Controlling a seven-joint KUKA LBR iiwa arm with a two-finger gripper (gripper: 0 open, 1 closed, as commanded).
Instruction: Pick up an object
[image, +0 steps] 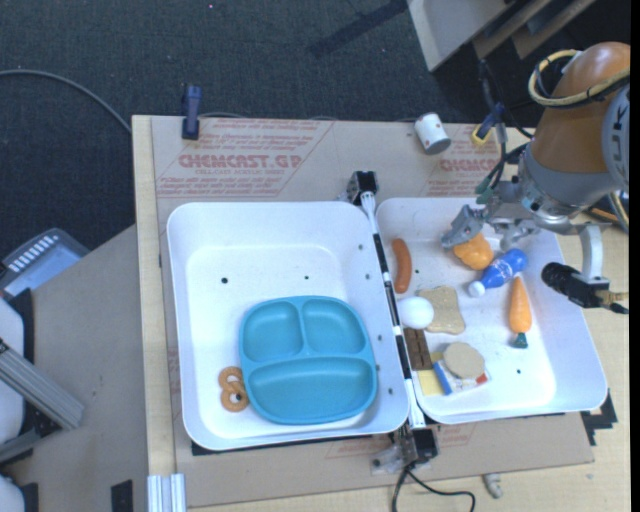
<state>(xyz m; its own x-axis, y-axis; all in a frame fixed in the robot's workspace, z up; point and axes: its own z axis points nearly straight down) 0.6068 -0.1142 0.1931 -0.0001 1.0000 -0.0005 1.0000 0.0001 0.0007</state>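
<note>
Orange lump (473, 250) sat in the upper part of the right bin (570, 385), directly under the gripper (487, 222), which was down at bin level in the upper right of the frame. Fingers looked spread to either side of the lump, though the slant made contact hard to judge; I could not tell whether they were closed on it. Nothing was lifted: the lump was on the bin floor. My read: approach done, grasp and lift left.

Clutter around the target:
- blue bottle (497, 271) with a white cap, touching or just beside the lump on its lower right. Most likely thing to get nudged or caught.
- carrot (519, 305) further right, near the bottle.
- sausage (402, 264) along the bin's left wall, well apart from the gripper.
- white egg (416, 313) and a slice of bread (444, 310) mid-bin, touching each other.
- round cracker (464, 361) and a small yellow block (429, 381) near the lower left corner.

Left bin (200, 260) held a blue divided plate (307, 358) with a small pretzel (235, 388) just beside its lower left edge. Both were out of the way.

Black cylinder (568, 283) stuck in over the right bin's right edge, probably part of the arm hardware.
</note>
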